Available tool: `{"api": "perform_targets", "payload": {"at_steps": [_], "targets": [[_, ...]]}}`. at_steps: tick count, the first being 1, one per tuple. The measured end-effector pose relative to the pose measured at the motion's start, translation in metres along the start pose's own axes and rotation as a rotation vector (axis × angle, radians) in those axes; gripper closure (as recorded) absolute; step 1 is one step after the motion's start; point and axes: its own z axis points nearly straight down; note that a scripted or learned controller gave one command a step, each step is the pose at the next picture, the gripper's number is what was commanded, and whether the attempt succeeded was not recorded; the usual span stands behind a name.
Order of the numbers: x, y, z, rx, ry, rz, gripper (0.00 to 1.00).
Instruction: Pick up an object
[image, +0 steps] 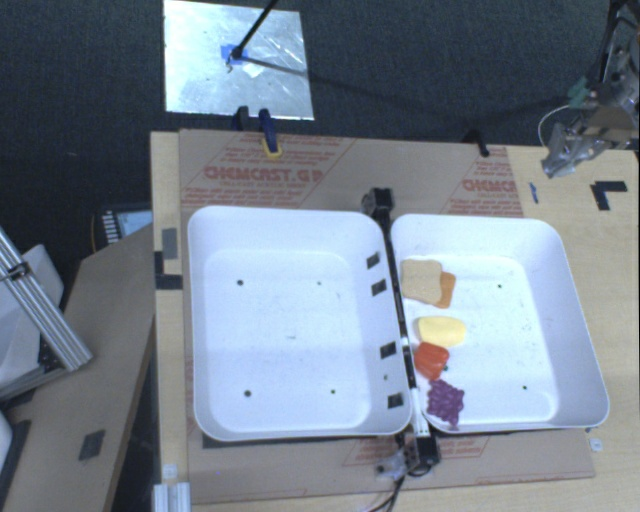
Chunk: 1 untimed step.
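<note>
Camera view: fingers (562, 160), seemingly, hang beyond right bin (560, 300), above bench.

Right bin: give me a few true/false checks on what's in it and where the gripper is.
1. All the items lie along the right bin's left wall. True.
2. The purple item lies nearest the front edge. True.
3. The yellow item sits in the left bin. False: it is in the right bin, between the tan bread-like piece and the red item.
4. The gripper is down among the items. False: it is at the view's upper right, beyond the bin's far corner.
</note>
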Motion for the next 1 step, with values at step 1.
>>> {"api": "perform_targets", "payload": {"at_steps": [1], "targets": [[-0.0366, -0.0484, -0.1054, 0.003, 0.000, 0.001, 1.00]]}}
